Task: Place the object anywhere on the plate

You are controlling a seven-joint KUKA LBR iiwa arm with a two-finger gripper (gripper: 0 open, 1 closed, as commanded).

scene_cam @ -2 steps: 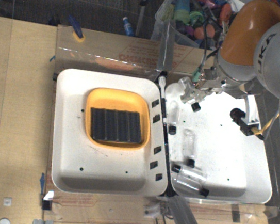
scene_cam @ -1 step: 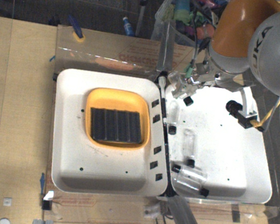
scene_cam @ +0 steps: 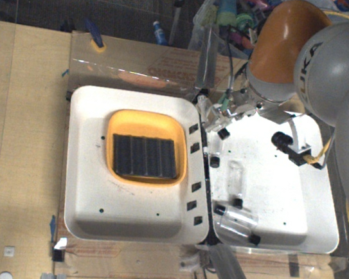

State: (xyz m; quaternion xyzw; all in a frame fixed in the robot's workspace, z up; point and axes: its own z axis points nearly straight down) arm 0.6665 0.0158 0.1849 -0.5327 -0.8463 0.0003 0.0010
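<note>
An orange-yellow plate (scene_cam: 116,127) lies in the left bin (scene_cam: 83,187). A dark, ribbed rectangular object (scene_cam: 144,157) rests flat on the plate and covers most of its floor. My gripper (scene_cam: 220,118) hangs at the far end of the right bin (scene_cam: 293,212), just right of the divider between the bins. It is apart from the plate and from the dark object. The wrist and its orange band (scene_cam: 281,41) rise above it.
A clear plastic item (scene_cam: 238,218) with small black parts lies at the near edge of the right bin. Black clips (scene_cam: 193,187) line the divider. A black fitting with a cable (scene_cam: 287,145) sits on the arm over the right bin. Clutter stands behind the bench.
</note>
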